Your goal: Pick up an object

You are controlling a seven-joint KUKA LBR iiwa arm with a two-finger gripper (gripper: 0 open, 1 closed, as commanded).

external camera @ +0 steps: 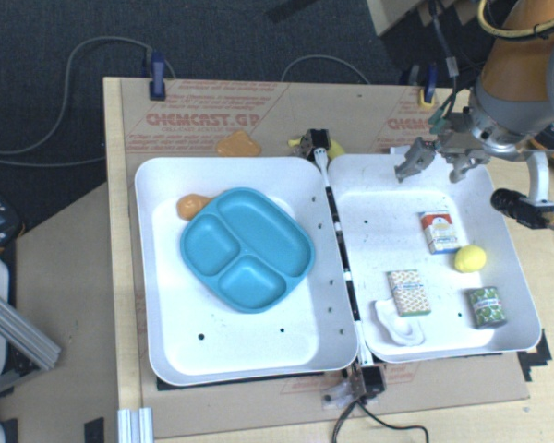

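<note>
The grey two-finger gripper point(440, 161) hangs spread wide, holding nothing, over the right white bin's point(369, 201) far edge. A small orange lump point(191, 206) lies half hidden behind the blue divided plastic tray point(246, 248). Three small boxes lie in the right bin.

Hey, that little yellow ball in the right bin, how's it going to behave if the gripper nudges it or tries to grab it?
The yellow ball looks round and smooth, so a nudge would probably send it rolling across the flat floor of the right bin. It looks small, so it is likely light. Its curved sides could slip out from the gripper unless the fingers close across its middle.
</note>
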